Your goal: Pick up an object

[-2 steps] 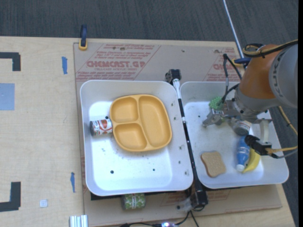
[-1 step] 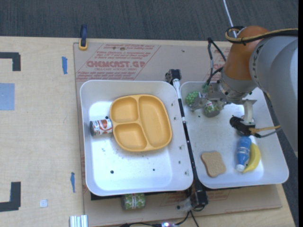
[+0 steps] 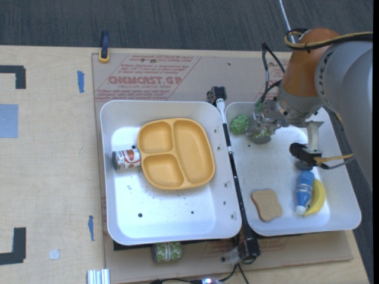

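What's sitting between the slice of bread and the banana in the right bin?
In the camera view, a blue and white bottle lies between the slice of bread and the banana, right against the banana, with bare bin floor toward the bread.

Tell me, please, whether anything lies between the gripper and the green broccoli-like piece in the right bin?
Nothing visible does. The gripper hangs right beside the green broccoli-like piece in the right bin.
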Motion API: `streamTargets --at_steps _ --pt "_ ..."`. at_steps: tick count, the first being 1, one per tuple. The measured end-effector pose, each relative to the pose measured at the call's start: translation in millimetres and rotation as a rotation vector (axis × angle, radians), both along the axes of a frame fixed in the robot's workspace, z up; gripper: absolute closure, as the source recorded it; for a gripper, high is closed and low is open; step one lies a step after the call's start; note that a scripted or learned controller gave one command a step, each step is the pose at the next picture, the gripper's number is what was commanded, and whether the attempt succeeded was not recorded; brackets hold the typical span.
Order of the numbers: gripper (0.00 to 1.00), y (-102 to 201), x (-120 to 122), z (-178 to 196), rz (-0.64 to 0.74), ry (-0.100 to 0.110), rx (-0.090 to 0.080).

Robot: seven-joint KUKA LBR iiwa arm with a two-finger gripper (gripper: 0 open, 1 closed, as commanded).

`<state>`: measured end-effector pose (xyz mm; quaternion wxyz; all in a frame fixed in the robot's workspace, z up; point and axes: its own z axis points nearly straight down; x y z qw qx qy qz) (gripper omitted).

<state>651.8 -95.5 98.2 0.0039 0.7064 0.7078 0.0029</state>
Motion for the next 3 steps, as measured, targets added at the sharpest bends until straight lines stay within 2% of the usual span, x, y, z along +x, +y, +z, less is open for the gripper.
streamTargets --at_steps 1,2,3 --pt "1.00 48 -61 87 -0.001 0.010 0.003" --pt "1.00 147 -111 92 0.000 0.012 0.003" --pt "1.00 61 -135 87 -0.004 0.010 0.001"
